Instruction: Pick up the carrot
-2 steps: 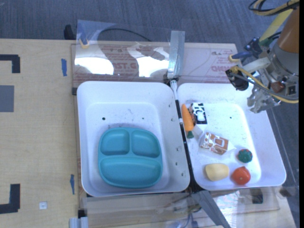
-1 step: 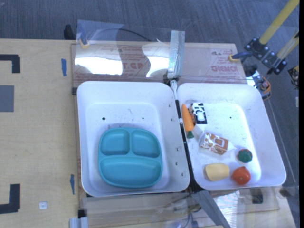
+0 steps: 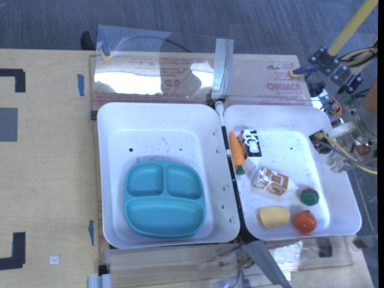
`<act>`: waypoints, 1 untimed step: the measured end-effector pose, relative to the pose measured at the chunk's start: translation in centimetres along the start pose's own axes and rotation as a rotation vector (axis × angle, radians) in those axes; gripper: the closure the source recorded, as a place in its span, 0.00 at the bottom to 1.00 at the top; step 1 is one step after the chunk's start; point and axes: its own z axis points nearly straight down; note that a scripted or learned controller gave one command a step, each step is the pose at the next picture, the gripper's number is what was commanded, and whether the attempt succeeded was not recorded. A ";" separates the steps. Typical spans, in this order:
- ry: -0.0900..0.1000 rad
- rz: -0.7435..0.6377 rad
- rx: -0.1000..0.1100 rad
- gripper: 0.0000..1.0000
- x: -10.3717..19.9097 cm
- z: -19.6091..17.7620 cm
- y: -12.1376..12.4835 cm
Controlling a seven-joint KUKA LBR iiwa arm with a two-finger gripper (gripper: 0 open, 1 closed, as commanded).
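camera view, from above the bench: the gripper [image 3: 336, 134] hangs at the right rim of the right bin [image 3: 345, 188], tangled in cables, and whether it is open or closed cannot be told from this slant. well to its left, across the bin floor, the carrot [image 3: 237, 149] lies tight along the left wall, running far to near with its green tip toward the near end, a black-and-white card [image 3: 252, 143] just beside it. nearer sit a wrapped snack packet [image 3: 272, 181], a green piece [image 3: 309, 196], a yellow piece [image 3: 274, 216] and a tomato [image 3: 305, 221]. the left bin [image 3: 111, 161] holds a teal divided plate [image 3: 164, 198]. judgement — a good pick likely means crossing over, descending straight down mid-carrot with the grip across its width, clear of wall and card.
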 end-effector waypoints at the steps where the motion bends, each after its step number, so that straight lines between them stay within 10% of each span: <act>1: 0.005 -0.131 -0.002 1.00 2.1 5.6 -4.3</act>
